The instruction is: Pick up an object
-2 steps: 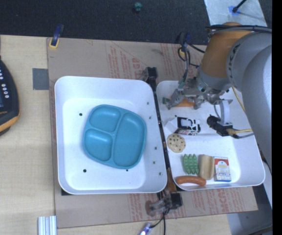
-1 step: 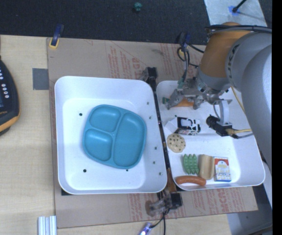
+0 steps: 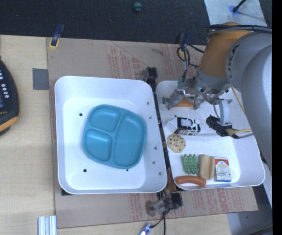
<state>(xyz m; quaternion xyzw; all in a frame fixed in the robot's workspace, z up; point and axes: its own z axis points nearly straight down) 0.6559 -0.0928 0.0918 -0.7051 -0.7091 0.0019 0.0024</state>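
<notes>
Over the right bin (image 3: 250,177), near its far end: tool (image 3: 195,98), finger spread impossible to tell from above. Just below it, a small black-and-white object (image 3: 187,125), nearest candidate. Best handled by descending straight, centred, clear of the cookie (image 3: 176,142) beside it.

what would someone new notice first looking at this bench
The blue divided plate fills the middle of the left bin. The grey arm with its orange band reaches in over the right bin, where a cookie, a green piece and a sausage lie near the front.
</notes>
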